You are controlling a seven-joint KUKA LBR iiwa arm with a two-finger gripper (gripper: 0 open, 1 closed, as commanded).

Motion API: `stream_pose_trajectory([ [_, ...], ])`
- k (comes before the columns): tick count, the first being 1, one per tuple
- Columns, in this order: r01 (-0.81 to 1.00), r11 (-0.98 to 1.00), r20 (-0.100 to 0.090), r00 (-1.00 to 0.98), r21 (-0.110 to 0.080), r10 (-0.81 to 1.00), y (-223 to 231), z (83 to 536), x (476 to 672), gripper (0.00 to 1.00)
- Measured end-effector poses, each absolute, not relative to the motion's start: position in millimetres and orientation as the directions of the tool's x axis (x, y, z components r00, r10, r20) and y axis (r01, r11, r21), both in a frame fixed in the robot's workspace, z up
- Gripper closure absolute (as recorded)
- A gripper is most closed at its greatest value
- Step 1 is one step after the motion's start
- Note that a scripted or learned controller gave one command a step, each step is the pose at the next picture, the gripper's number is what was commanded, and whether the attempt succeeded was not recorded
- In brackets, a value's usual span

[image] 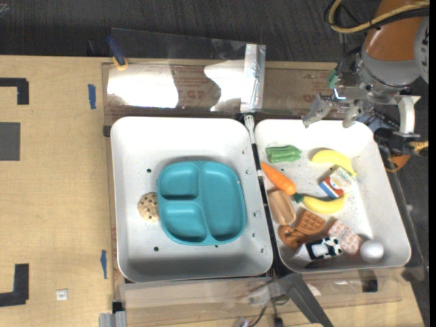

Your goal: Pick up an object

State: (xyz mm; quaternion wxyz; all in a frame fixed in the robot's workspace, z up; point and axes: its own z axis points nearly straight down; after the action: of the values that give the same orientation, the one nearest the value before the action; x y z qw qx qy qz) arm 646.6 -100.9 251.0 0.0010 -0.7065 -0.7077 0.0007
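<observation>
Left bin [129, 142]: teal divided tray [201, 201], cookie [148, 206] beside it.
Right bin [381, 182]: carrot [278, 178], bananas [323, 204], waffle [311, 223], silver ball [372, 251].
Gripper [332, 113]: fingers spread, holding nothing, above right bin's far edge.

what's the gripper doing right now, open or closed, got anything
gripper: open, holding nothing, above the far rim of the right bin.

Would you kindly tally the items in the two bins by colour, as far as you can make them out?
Teal: 1, divided tray
Yellow: 2, lemon, banana
Green: 1, pod
Orange: 1, carrot
Silver: 1, ball
Tan or brown: 4, cookie, bread, waffle, pretzel
Total: 10; three mixed-colour items left out.
</observation>
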Motion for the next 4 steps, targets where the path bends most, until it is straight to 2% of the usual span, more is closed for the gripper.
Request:
stream_pose_trajectory([
  [1, 0.997, 0.072, 0.0, -0.072, -0.007, 0.997, -118, 163, 571.2, 0.0],
  [2, 0.984, 0.18, -0.002, -0.18, 0.006, 0.984, -101, 88, 523.0, 0.0],
  [3, 0.984, 0.178, -0.005, -0.178, 0.014, 0.984, -101, 99, 525.2, 1.0],
  [4, 0.981, 0.194, -0.001, -0.194, 0.012, 0.981, -56, 190, 590.3, 1.0],
])
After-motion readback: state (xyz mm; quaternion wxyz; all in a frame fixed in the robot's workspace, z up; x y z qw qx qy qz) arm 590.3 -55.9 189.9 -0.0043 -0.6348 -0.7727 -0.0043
